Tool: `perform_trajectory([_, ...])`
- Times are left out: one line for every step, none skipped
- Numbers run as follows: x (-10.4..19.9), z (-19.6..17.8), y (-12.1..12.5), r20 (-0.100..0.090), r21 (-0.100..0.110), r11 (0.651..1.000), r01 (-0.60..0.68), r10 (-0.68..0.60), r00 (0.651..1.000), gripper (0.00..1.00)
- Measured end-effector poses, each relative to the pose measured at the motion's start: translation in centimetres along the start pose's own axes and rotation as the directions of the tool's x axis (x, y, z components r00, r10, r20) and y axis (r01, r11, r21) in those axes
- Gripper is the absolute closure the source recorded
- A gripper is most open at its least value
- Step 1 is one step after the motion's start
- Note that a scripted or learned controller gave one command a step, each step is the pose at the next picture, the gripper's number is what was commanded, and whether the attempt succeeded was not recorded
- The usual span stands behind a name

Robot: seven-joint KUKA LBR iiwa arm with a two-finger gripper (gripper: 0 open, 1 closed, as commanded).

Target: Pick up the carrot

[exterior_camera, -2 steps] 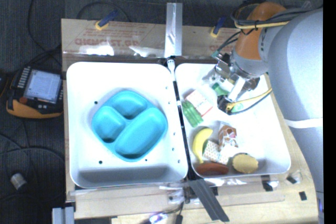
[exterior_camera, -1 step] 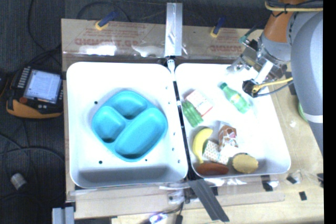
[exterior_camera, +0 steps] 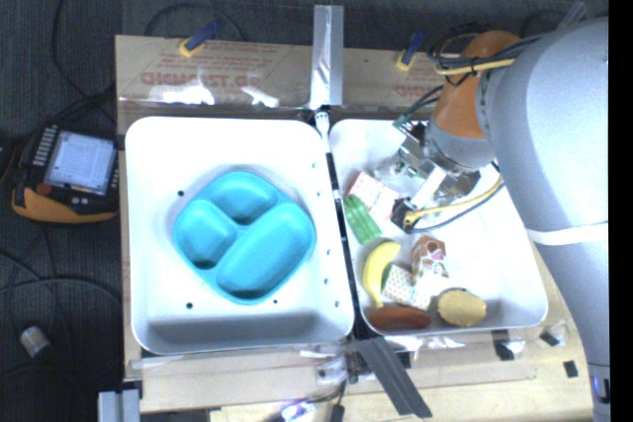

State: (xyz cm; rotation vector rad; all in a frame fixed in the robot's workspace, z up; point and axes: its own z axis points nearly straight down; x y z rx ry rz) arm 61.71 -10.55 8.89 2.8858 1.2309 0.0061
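A blue divided plate sat in the left bin. In the right bin, the reddish carrot lay against the near wall, just near of a banana. The end effector hung over the bin's far part, well apart from the carrot; whether it was open or closed could not be told.
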Motion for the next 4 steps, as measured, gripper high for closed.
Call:
perform_trajectory([-4.8,-10.7,9.5,0.006,0.005,0.998,0.068,-0.068,0.998,0.0])
perform_trajectory([-4.7,-11.5,9.4,0.01,0.008,0.997,0.071,-0.071,0.997,1.0])
perform_trajectory([-9.0,-11.9,7.0,0.006,0.008,0.997,0.074,-0.074,0.997,1.0])
perform_trajectory([-5.5,-13.1,8.2,0.01,0.004,0.922,-0.387,0.387,0.922,1.0])
